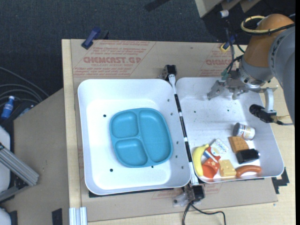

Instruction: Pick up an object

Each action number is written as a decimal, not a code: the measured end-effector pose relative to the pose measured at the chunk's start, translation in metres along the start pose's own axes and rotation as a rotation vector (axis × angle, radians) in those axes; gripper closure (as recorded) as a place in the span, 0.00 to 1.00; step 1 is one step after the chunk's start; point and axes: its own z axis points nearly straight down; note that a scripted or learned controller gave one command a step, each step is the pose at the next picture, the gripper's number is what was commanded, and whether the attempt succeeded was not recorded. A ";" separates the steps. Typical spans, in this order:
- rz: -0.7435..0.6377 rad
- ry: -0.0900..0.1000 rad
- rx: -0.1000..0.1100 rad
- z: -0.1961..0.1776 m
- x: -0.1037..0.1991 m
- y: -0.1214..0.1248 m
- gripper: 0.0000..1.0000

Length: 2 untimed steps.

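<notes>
The brown board on the desk (pixel 140 60) is showing red letters that read "CHEMCAST", printed once above the left bin and once, partly hidden, above the right bin. The writing on the small packet is too tiny to read.

The right bin (pixel 220 121) is the landmark here. At its top edge the hand (pixel 226 90) is hanging low over the white floor, with its two grey fingers (pixel 214 90) spreading wide apart and nothing sitting between them. The grey arm with the orange band (pixel 262 41) is reaching in just past the bin's top right corner.

The toys are all lying in the bottom right part of this bin, well apart from the hand. A small can (pixel 244 131) is lying on its side. Just below it are a brown cracker (pixel 237 144) and a black block (pixel 247 155). A yellow banana (pixel 198 159) is curving along the bin's bottom left side, with a red and white packet (pixel 214 152), a tan block (pixel 227 168) and an orange hot dog (pixel 247 171) beside it.

To the left of this bin, the left bin (pixel 93 125) is holding a blue plate (pixel 139 137) with three sections. A blue clip (pixel 91 38) is sitting on the board's far corner.
</notes>
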 end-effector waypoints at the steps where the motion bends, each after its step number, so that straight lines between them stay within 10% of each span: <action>1: 0.001 0.003 0.006 0.011 0.029 -0.033 0.00; 2: 0.001 0.003 0.003 0.000 0.029 -0.032 1.00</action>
